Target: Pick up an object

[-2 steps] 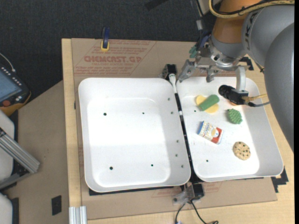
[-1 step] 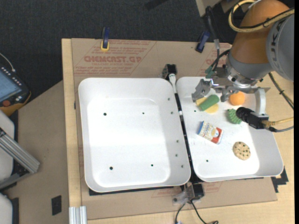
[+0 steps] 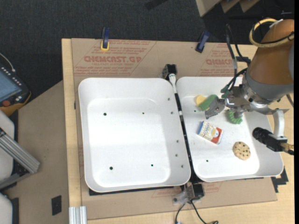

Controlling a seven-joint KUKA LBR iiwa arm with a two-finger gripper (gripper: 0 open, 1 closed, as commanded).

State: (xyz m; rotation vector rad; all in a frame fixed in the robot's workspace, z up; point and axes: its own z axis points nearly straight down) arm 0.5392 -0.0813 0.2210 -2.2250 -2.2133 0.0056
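My gripper (image 3: 223, 105) hovers low over the green toy (image 3: 209, 102), grip state unclear; next I must lift and check.

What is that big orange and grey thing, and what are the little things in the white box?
That is a robot arm. It reaches in from the right, and a computer program tells it how to move. The picture comes from one camera fixed above the bench, looking down at a slant.

On the bench sit two shallow white bins side by side: a left bin and a right bin. The arm's hand is low over the right bin, close to a yellow and green toy. I cannot tell whether it is gripping anything.

Also in the right bin are a small green thing, a little box in white, blue and red, and a cookie. Its job is to pick one thing up.
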